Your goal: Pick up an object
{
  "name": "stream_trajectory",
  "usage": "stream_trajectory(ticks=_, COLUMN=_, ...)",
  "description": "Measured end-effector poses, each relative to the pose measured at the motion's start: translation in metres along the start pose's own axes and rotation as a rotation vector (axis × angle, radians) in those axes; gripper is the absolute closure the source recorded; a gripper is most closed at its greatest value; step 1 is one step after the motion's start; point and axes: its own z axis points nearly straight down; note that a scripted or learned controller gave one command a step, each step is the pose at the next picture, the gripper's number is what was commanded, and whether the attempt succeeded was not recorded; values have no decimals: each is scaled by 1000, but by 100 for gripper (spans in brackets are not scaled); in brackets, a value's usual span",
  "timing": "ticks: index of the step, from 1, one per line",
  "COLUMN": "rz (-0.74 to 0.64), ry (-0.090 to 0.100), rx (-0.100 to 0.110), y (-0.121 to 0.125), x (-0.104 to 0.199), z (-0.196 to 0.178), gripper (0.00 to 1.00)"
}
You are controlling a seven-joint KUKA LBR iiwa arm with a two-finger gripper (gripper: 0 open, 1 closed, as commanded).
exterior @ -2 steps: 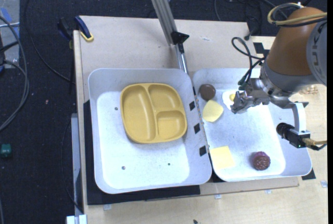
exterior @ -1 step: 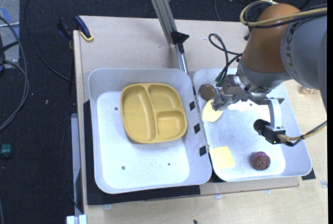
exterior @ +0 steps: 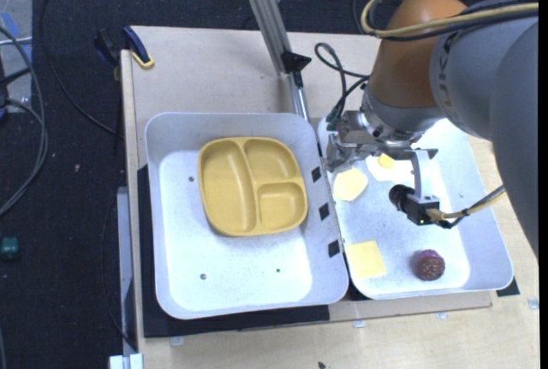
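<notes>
The gripper [exterior: 342, 155] sits low over the right bin [exterior: 479, 273]'s left edge, touching a pale yellow round piece [exterior: 349, 185]; grip state unclear. A yellow square [exterior: 366, 258] and dark red ball [exterior: 429, 264] lie apart nearer the front rim.

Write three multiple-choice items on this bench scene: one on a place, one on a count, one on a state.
1. Where does the yellow divided tray lie?
A. left bin
B. right bin
C. bare bench

2. How many compartments does the tray have?
A. two
B. three
C. five

3. How does the dark red ball sit?
A. inside the tray
B. under the arm's wrist
C. loose on the right bin's floor, apart from the arm

Key: 1 A, it rests on the left bin's floor. 2 B, ridges split it in three. 3 C, it lies near the front corner beside the yellow square.
</notes>
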Motion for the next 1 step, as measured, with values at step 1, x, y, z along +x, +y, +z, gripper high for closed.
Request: stream_trajectory(ticks=1, rz=-1, ry=1, rx=1, y=11, x=55, z=3, gripper=100)
